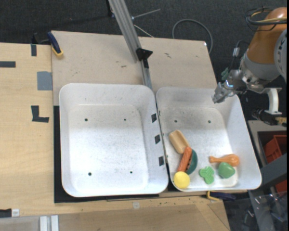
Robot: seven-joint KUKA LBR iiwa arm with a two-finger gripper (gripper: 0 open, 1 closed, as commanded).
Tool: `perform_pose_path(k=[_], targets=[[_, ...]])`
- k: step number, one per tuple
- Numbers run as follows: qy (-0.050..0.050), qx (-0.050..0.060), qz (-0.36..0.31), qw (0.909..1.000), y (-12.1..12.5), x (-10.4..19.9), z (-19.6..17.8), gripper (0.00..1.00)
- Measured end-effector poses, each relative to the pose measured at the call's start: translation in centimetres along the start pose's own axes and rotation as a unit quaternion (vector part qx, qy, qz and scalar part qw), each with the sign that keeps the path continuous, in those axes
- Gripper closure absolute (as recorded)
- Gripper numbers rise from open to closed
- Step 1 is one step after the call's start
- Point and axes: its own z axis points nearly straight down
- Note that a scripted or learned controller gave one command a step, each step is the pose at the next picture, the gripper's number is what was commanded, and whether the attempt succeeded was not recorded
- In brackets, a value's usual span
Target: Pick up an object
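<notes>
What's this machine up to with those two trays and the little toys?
A grey and orange robot arm reaches in from the right, its hand poised over the far edge of the right bin. It is meant to pick something up, but it is not holding anything yet. The toy food lies bunched at the bin's near end: a bread roll, a carrot, a lemon, and some green pieces. The left bin sits alongside.

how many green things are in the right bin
3, all near the right bin's front: dark green piece beside the carrot, light green piece, green piece farthest right. Overlaps could hide more.
</notes>
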Motion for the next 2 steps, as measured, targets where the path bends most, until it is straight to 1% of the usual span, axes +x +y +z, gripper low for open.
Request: perform_pose_path(k=[1,2], targets=[[0.000,0.000,0.000,1.0000,0.1,0.0,-5.4,1.00],[0.002,0.003,-0.002,1.0000,-1.6,4.5,-5.4,1.00]])
